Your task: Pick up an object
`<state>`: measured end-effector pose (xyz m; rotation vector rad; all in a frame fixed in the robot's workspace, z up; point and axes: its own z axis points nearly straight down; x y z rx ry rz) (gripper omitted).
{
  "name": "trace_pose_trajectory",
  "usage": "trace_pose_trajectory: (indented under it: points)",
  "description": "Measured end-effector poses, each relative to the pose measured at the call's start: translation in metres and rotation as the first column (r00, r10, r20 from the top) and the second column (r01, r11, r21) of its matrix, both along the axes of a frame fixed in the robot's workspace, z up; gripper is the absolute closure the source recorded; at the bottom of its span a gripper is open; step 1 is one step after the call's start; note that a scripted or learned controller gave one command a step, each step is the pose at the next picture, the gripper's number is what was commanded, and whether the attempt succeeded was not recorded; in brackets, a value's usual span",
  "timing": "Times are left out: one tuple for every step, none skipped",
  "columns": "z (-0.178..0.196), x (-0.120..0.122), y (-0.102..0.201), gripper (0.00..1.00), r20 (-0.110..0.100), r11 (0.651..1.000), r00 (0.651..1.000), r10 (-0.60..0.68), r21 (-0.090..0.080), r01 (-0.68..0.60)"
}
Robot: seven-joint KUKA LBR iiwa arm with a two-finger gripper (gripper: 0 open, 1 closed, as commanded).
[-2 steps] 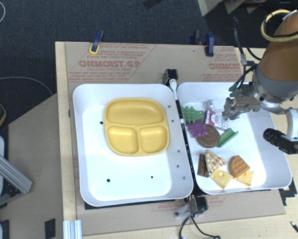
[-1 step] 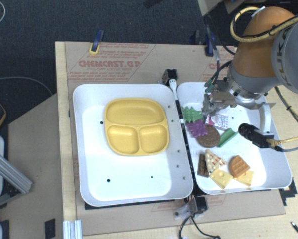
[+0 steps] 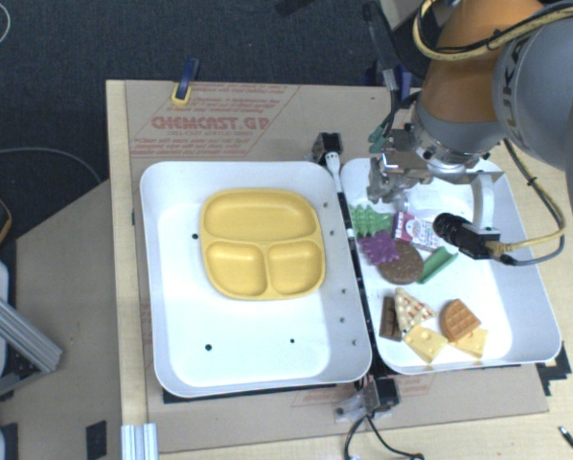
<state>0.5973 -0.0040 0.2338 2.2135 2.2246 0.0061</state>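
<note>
You are looking down on a table [image 3: 219,113] covered by a brown cardboard sheet that is carrying two shallow white bins side by side. The left bin [image 3: 171,333] is holding a yellow divided tray [image 3: 263,242], which is lying flat toward the far half of that bin with its one long compartment on the far side and two smaller ones on the near side.

The right bin [image 3: 526,305] is holding the small objects. A green leafy toy piece [image 3: 370,222] is lying near the bin's left wall, with a purple grape-like piece [image 3: 379,249] just nearer than it. A round dark brown cookie-like piece [image 3: 401,264] is touching the purple one on its right, and a green stick-shaped piece [image 3: 438,263] is lying at a slant just right of it. A small pink and white packet [image 3: 417,229] is resting far of the brown piece. Toward the near side, a dark chocolate-coloured piece [image 3: 390,318], a pale triangular wedge [image 3: 413,307], a yellow cheese-like block [image 3: 424,341] and a brown waffle-like piece [image 3: 459,320] are clustered close together.

The arm is reaching in from the right, and the gripper [image 3: 390,182] is hanging over the far left part of the right bin, just far of the green leafy piece. You cannot tell from this angle how it is set, and nothing is visibly lifted off the bin floor.
</note>
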Motion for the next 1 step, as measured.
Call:
trace_pose_trajectory:
  points:
    - [-0.0026, -0.0052, 0.0091, 1.0, -0.007, 1.0, 1.0, -0.004, 0.0, 0.004]
